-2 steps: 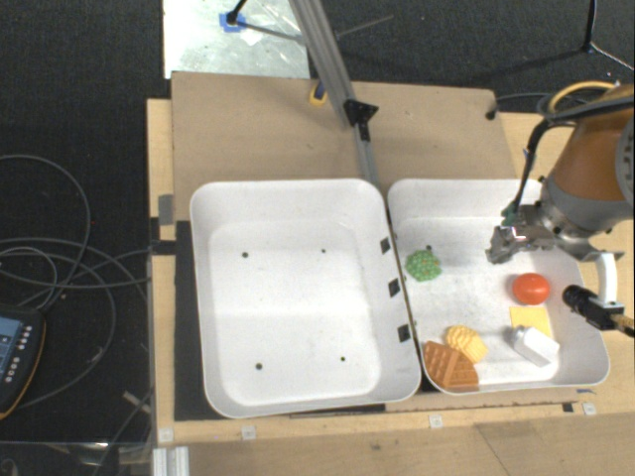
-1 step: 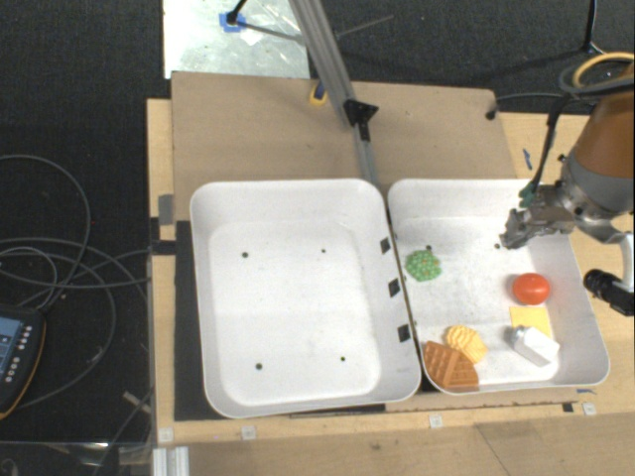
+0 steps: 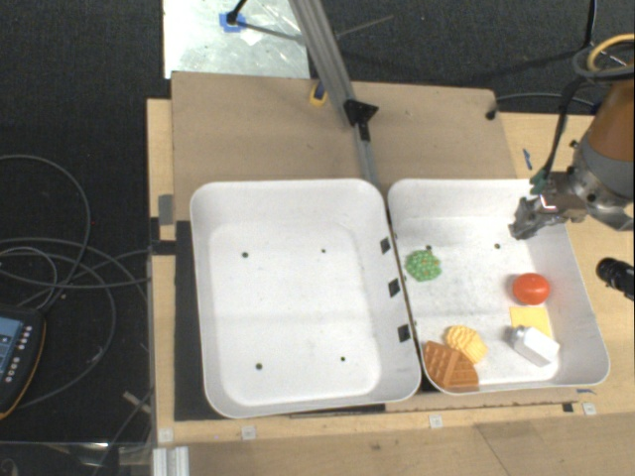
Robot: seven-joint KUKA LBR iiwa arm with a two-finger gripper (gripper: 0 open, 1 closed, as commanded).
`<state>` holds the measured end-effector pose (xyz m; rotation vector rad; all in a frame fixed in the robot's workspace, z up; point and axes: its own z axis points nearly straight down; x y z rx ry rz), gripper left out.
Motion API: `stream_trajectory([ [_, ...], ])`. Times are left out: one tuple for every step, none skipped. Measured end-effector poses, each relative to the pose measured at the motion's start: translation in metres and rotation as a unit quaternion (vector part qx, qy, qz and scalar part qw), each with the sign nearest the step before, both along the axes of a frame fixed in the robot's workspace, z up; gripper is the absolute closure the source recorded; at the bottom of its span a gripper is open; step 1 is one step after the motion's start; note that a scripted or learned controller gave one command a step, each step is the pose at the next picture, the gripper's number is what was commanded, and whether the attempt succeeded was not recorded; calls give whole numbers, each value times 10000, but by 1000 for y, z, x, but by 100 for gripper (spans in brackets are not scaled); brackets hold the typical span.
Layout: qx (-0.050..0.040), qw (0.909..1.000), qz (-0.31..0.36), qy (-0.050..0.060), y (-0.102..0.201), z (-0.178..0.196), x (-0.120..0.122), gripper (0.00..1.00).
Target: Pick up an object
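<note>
At the near edge of the right bin (image 3: 585, 365) you have a tight cluster. An orange-brown waffle-like piece (image 3: 451, 367) lies against the front wall near the left corner. A yellow ridged piece (image 3: 466, 342) touches it just behind. To their right a small white-and-grey block (image 3: 532, 345) lies tilted, overlapping the near edge of a flat yellow square (image 3: 531, 318). Just behind that square sits a red-orange round object (image 3: 531, 288), like a tomato.

Further left in the same bin, a small green knobbly object (image 3: 424, 265) lies alone near the wall shared with the left bin (image 3: 213, 296). It is well apart from the rest, with bare floor around it.

The gripper (image 3: 528, 219) hangs over the far right part of the right bin, behind the red-orange object and clear of it. No object sits between its fingers. You cannot tell from this view whether the fingers are spread or closed. The arm (image 3: 607, 157) comes in from the right, its orange band above the wrist at the frame's edge, with a cable looping above it.

The left bin's floor shows only a few small dark specks. Black clips (image 3: 393, 288) sit along the seam between the bins.

Beyond the bins, a grey pole (image 3: 327, 43) slants across the brown bench (image 3: 258, 127). Loose cables (image 3: 60, 256) lie on the dark floor at left.
</note>
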<state>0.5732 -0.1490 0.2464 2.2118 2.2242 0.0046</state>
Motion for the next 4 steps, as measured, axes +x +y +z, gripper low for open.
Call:
stream_trajectory([
  [15, 10000, 25, 18, 54, 0, 7, 100],
  [16, 10000, 31, 10, 111, 4, 18, 100],
  [16, 10000, 24, 16, 160, -5, 29, 100],
  [20, 10000, 25, 4, 212, 1, 56, 100],
])
